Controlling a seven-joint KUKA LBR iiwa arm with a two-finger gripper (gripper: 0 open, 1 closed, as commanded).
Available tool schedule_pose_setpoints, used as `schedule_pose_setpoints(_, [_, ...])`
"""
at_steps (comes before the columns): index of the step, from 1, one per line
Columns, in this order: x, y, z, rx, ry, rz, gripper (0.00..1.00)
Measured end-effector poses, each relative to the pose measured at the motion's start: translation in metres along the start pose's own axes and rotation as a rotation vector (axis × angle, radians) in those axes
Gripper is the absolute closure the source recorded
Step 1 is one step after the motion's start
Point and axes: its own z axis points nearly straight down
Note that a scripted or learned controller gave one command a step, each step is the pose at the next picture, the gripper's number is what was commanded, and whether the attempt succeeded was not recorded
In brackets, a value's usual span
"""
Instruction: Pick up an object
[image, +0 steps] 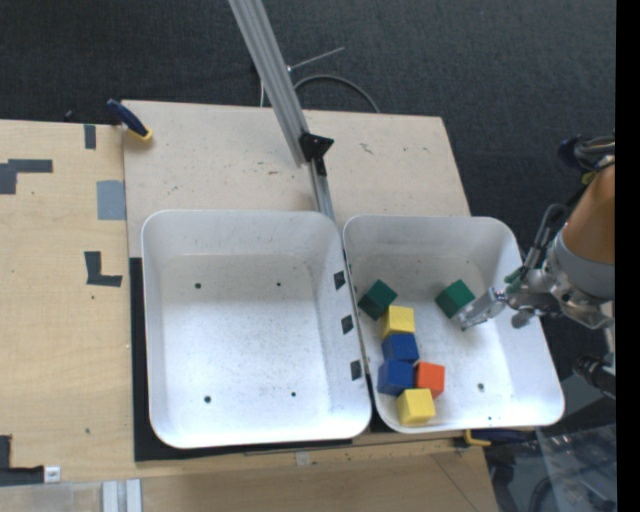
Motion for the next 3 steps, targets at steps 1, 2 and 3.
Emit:
schedule_pose_setpoints(1, [0.009, -0.006, 0.049, 0.000, 0.000, -0.001, 0.00])
schedule_pose_setpoints(2, [0.010, -0.007, 0.103, 0.001, 0.000, 0.000, 0.00])
schedule_pose_setpoints(3, [0.010, -0.006, 0.090, -0.003, 0.000, -0.001, 1.00])
